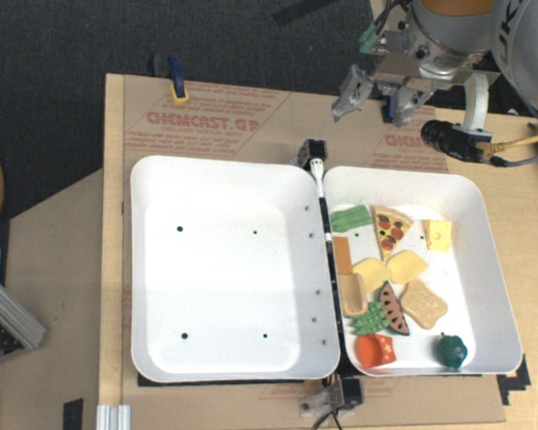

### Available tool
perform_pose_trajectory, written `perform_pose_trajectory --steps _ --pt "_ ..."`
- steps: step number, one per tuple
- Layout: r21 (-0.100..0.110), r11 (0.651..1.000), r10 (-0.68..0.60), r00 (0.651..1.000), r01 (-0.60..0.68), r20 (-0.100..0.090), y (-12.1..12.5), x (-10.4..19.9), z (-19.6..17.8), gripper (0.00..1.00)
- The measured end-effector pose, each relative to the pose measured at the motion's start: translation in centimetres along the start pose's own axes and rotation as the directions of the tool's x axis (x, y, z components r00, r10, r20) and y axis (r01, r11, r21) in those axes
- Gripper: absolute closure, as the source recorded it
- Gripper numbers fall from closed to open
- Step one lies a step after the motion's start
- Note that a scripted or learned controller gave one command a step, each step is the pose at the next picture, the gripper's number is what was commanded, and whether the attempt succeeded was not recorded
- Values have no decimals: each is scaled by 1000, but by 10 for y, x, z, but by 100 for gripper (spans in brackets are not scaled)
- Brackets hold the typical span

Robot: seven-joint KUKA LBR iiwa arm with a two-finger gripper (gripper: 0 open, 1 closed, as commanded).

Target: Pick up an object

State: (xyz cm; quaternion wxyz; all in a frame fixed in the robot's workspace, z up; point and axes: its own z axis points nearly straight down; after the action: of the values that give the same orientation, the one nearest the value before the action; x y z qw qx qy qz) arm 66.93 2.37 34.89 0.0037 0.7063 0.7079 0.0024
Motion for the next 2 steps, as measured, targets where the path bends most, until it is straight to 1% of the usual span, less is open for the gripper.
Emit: perform_pose_trajectory --steps 1,2 --pt "-11 1000 -2 1000 2 -3 -1 30 -176 0" --pt "2 1000 1 1000 -1 0 -1 29 -176 100"
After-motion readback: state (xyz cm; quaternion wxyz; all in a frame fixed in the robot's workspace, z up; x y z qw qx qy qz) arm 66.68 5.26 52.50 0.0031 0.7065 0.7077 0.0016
